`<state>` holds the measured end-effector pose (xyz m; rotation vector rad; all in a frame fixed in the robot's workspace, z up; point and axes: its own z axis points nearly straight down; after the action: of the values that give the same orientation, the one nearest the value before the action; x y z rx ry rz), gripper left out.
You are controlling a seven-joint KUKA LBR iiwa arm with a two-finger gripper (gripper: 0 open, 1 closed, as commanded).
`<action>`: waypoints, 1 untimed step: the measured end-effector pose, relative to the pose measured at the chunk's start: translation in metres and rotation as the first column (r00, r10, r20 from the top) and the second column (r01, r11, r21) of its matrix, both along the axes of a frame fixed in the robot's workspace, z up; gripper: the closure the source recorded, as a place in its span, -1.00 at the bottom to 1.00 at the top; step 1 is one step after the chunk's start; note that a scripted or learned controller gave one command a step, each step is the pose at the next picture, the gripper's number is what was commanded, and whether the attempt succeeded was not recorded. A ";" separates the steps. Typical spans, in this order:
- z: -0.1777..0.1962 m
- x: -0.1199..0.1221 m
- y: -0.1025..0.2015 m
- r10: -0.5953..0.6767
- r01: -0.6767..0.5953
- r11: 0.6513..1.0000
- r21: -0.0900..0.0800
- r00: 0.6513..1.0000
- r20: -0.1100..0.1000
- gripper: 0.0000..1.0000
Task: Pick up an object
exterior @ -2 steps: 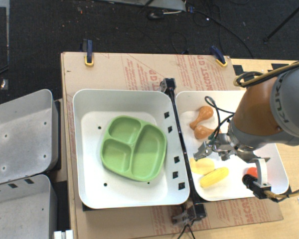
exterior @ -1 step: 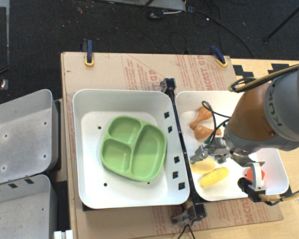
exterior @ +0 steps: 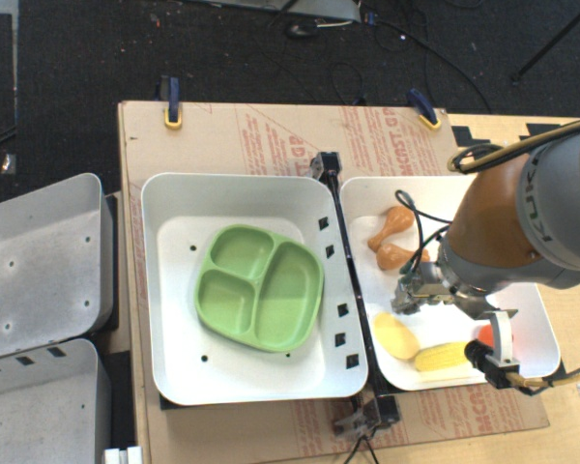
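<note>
Nearest the camera, at the near edge of the right bin [exterior: 546, 351], lie a yellow corn cob [exterior: 442, 358] and, just to its left, a pale yellow lemon-like piece [exterior: 395, 337]; a small orange-red item [exterior: 484, 336] sits just right of the corn, partly hidden by the arm; farther back in the same bin an orange-brown drumstick-shaped toy [exterior: 393, 237] lies near the divider. The left bin [exterior: 174, 259] holds a green divided plate [exterior: 260, 286], resting flat around its middle. Both bins sit on a cardboard-covered table [exterior: 232, 133].

The arm reaches in from the right; the gripper [exterior: 414, 293] hangs low over the right bin, between the drumstick toy and the lemon-like piece, seemingly just above or touching the bin floor; whether it is spread or pressed together I cannot tell, and nothing is visibly held.

By my judgement the step in hand is the descent toward a grasp; nothing is lifted yet. The next move calls for settling on one item, probably the lemon-like piece or the drumstick toy close by, then closing round it squarely before rising.
</note>
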<state>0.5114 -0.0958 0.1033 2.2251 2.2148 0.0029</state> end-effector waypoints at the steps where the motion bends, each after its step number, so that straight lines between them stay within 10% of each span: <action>1: 0.054 0.005 -0.010 0.003 -0.003 1.000 -0.001 1.000 0.002 1.00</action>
<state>0.5160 -0.1062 0.1570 2.2203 2.2157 0.0039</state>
